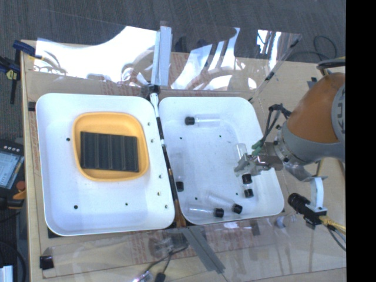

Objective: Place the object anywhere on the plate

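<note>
Clear vials w/ black caps (202, 121) in right bin (176, 113); tool (249, 164) open/closed: can't tell.

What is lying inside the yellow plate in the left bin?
On the yellow plate lies only a dark ribbed rectangular insert. The plate surface under that insert is covered, so it cannot be seen.

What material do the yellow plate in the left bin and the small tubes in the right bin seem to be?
The yellow plate looks like matte plastic, with a dark ribbed insert. The small tubes look like clear plastic or glass with black caps; which one is unclear.
</note>
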`<state>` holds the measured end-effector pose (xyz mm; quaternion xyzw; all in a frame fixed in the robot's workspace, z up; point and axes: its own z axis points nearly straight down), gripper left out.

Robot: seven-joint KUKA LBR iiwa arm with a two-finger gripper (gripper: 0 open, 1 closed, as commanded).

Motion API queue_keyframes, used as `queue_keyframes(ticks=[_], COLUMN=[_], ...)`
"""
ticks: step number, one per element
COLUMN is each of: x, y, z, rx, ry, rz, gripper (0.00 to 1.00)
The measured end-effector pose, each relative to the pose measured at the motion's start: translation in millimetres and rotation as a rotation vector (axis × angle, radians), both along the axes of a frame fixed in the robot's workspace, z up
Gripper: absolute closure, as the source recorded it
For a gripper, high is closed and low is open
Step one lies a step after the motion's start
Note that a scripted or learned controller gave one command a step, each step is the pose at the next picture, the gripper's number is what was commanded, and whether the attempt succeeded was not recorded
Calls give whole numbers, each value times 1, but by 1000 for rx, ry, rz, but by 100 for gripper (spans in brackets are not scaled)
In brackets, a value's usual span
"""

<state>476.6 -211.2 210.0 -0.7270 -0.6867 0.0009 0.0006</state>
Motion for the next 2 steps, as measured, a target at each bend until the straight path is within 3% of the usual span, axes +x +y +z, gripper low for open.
queue_keyframes(ticks=[1,2], x=[49,105], y=[41,81], z=[0,31], rx=[1,1], ry=[0,-2], rz=[149,403], gripper=[100,100])
